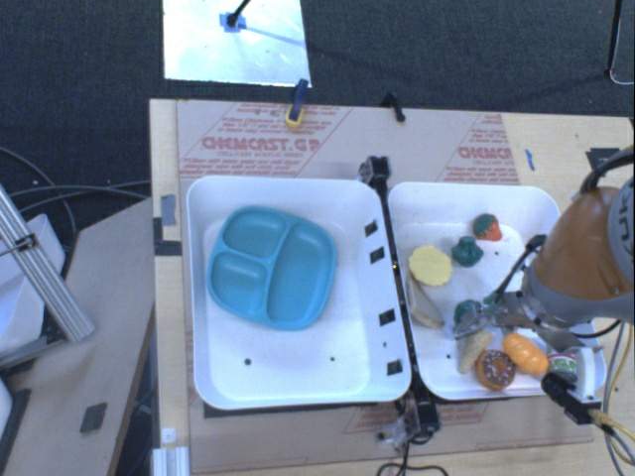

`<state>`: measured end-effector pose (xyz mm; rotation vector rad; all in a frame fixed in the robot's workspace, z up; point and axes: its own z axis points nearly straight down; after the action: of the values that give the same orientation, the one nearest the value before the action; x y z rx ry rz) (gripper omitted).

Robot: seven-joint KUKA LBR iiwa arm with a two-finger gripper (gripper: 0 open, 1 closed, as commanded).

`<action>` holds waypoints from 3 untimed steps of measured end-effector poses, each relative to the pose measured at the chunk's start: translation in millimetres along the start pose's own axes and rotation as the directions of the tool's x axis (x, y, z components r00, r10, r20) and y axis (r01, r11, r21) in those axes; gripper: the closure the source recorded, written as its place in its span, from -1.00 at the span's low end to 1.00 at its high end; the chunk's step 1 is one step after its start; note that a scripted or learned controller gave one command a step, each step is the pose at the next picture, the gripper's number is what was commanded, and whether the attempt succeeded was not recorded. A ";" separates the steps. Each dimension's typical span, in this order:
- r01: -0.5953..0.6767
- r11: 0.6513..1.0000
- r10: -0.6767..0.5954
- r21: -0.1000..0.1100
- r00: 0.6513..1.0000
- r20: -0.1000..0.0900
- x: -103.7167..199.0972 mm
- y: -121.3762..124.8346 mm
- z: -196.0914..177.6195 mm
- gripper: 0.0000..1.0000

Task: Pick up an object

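Reaching in over the right bin [541, 204], the gripper [483, 314] hung low among the toy food, its metal fingertips close beside a small dark green toy [465, 312] that sat just on the gripper's side toward the divider; I could not tell whether the fingers were spread or closed, nor whether they had the toy between them. That toy looked the likeliest target: roundish, with no clear long axis. Just below the gripper lay a pale tan piece [473, 349], its long axis running slantwise from the fingertips down toward the bin's near edge. A chocolate doughnut [494, 369] and an orange piece [526, 355] lay beyond it, under the wrist. A yellow disc [431, 265] lay farther off, above the green toy.
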<state>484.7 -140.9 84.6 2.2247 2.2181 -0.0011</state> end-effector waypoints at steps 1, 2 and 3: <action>0.003 1.000 -0.003 -0.010 1.000 0.004 0.3 4.2 -11.7 1.00; 0.000 1.000 0.000 -0.008 1.000 0.004 -59.1 3.3 -0.4 1.00; 0.011 1.000 -0.011 -0.004 1.000 0.000 -19.3 26.5 0.2 1.00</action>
<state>511.1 -160.2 84.4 2.2109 2.2279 0.0027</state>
